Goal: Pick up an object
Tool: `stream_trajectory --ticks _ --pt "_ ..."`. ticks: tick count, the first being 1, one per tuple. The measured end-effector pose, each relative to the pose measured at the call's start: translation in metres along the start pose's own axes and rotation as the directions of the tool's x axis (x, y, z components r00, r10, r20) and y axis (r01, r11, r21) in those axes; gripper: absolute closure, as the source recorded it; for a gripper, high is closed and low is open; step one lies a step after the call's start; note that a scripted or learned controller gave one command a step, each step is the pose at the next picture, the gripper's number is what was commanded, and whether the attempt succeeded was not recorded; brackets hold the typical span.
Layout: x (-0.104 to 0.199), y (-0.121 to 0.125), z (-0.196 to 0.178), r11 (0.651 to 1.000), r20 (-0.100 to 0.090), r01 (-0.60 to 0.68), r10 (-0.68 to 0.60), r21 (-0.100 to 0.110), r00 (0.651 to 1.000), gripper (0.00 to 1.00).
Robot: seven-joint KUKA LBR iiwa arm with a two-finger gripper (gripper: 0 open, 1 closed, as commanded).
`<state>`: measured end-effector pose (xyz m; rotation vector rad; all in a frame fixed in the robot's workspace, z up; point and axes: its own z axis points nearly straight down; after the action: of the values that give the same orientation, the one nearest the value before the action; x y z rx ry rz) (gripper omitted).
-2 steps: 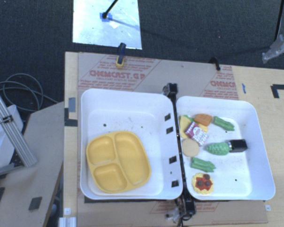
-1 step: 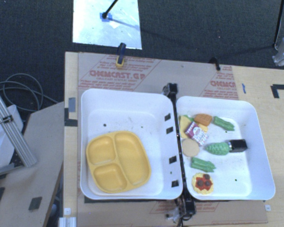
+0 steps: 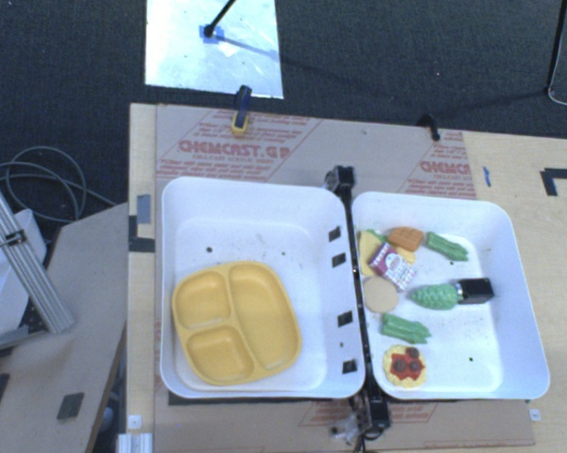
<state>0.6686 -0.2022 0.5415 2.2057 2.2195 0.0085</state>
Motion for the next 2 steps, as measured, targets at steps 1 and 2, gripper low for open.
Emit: stream_trajectory --ticks 1,2 --pt "0.001 0.000 -0.006 1.000 -0.001 0.004 -0.004 0.005 1.000 1.00" --pt "0.001 0.001 -0.018 1.000 0.002 0.010 -0.010 0.002 1.000 1.00"
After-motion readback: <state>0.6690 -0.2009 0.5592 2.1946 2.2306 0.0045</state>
